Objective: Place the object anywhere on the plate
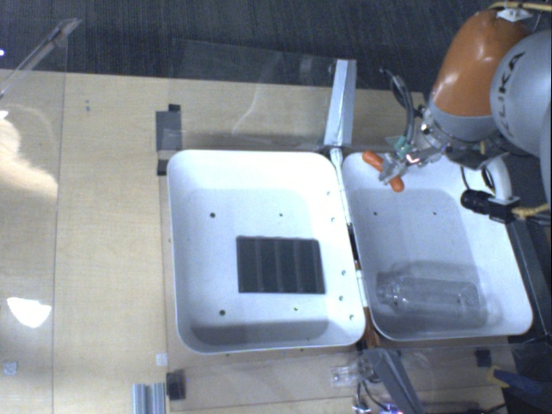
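A dark ribbed rectangular plate (pixel 280 266) lies flat in the middle of the left bin (pixel 198 188). A clear plastic bottle (pixel 429 294) lies on its side in the near part of the right bin (pixel 509 317). My gripper (pixel 402 157) hangs over the far left corner of the right bin, well away from the bottle and from the plate. Two small orange pieces (pixel 396 182) show at its tip, one toward the bin's rim and one just below. Whether they are part of the gripper or something it carries is unclear.
A metal upright (pixel 340 102) stands behind the wall shared by the bins. The arm's orange band (pixel 470 54) and grey wrist sit over the right bin's far right side, with black cables (pixel 487 203) hanging beside it. Wooden bench surrounds both bins.
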Controlling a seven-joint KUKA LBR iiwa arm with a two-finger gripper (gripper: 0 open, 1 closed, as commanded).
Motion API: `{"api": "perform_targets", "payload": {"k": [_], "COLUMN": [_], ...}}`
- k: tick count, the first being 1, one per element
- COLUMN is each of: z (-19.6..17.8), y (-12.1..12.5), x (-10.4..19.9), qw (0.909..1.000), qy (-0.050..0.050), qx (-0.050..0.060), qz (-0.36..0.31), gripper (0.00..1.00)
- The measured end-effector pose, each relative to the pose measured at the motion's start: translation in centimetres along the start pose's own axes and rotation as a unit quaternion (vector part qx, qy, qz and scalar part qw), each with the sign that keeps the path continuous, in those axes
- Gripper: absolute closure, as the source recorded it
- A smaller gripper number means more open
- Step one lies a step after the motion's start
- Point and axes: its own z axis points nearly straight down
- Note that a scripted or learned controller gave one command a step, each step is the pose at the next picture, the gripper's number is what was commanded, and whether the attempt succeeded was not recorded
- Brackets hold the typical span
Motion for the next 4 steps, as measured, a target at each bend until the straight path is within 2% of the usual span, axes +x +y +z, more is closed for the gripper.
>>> {"api": "perform_targets", "payload": {"k": [1,2,3,4], "z": [-12.5,-25.1,-25.0,-24.9], "y": [-0.6,0.6,0.6,0.9], "x": [-2.7,-5.0,-5.0,-4.4], "qw": [0.9941,0.9831,0.9831,0.9887], "qy": [-0.001,-0.001,-0.001,-0.001], "qx": [-0.001,-0.002,-0.001,0.000], "qz": [0.109,0.183,0.183,0.150], "gripper": [1.00,1.00,0.00,0.00]}}
